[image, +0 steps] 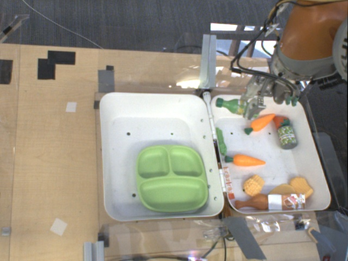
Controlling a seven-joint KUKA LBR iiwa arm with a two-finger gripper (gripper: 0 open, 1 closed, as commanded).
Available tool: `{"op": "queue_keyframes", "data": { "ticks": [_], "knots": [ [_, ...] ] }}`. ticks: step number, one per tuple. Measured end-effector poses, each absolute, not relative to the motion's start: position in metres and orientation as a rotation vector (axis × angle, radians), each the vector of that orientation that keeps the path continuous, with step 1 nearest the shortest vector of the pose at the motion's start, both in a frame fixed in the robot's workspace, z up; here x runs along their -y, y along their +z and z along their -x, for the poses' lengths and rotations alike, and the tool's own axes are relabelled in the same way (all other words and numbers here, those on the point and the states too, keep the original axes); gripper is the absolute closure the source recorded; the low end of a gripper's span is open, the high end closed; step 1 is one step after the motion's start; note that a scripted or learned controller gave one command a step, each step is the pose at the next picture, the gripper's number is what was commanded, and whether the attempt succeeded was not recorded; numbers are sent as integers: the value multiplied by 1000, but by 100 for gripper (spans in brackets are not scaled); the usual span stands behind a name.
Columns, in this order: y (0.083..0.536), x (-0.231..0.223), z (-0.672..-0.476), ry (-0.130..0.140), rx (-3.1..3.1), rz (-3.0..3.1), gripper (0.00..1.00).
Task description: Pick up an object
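Observation:
My gripper hangs over the far end of the right bin, under the orange-banded wrist. Directly beside it on the left lies a green bottle, partly covered by the gripper. Just below it an orange carrot lies at a slant. A small jar with a red lid and green contents stands to the carrot's right. Nearer the front are a second carrot, a corn cob piece, a brown bottle with a white label and tan biscuits.
The left bin holds a green divided plate. A thin green item lies along the right bin's left wall. Cables loop above the wrist at the back. A metal post stands behind the bins' shared wall.

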State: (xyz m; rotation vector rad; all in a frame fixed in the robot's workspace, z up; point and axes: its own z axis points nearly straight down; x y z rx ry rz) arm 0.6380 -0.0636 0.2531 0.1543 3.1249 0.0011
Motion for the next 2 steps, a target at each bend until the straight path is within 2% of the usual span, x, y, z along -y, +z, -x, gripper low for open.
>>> {"op": "queue_keyframes", "data": {
  "ticks": [1,2],
  "knots": [
    [304,77,-654,1,-3110,-328,100],
    [317,75,-656,3,-3101,-322,100]
  ]
}}
